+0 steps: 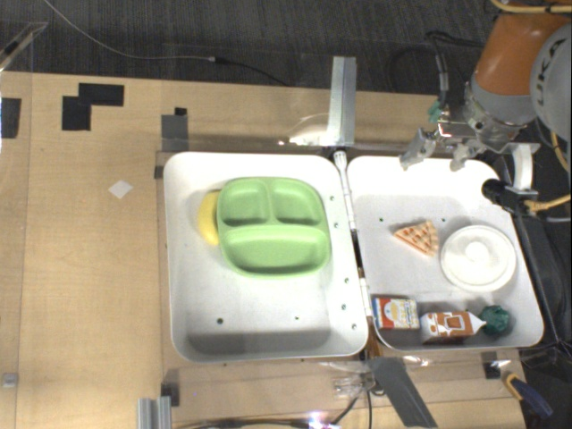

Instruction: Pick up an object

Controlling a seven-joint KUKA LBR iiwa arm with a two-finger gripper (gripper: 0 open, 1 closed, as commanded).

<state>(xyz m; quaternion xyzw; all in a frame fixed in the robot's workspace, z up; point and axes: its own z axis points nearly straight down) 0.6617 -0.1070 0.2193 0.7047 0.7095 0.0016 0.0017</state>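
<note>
My gripper (438,154) hangs over the far edge of the right bin (384,199), with its two fingers spread apart and nothing between them. Below it in the same bin lie a pizza slice (418,237) and a round white dish (478,256). Along the near wall sit a small red-and-white carton (396,312), a brown milk carton (450,326) and a dark green lump (496,320). The gripper touches none of them.
The left bin (259,329) holds a green divided tray (271,223) with a yellow object (208,217) sticking out from under its left side. A metal post (343,101) stands behind the seam between the bins. Cables run along the right side.
</note>
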